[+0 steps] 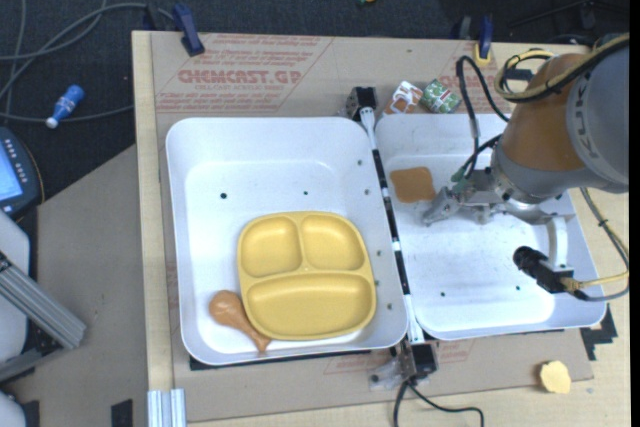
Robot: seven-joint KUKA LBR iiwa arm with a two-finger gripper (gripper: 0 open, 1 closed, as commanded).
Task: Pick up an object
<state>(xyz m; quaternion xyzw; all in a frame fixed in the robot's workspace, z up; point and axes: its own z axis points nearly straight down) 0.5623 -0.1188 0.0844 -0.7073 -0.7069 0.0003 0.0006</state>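
Note:
A flat brown square piece point(412, 183) lies in the right bin point(480, 300), near its upper left corner. My gripper point(440, 208) is low in that bin, just below and to the right of the brown piece, and points left. It looks open, with nothing between its fingers. The left bin point(200, 215) holds a yellow divided plate point(305, 275). An orange-brown drumstick-shaped object point(235, 313) lies against the plate's lower left edge.
A black part point(538, 268) with a cable hangs off the arm over the right bin's right side. Small packets point(425, 97) lie on the bench behind the right bin. A yellow lump point(554, 376) sits on the bench at the front right.

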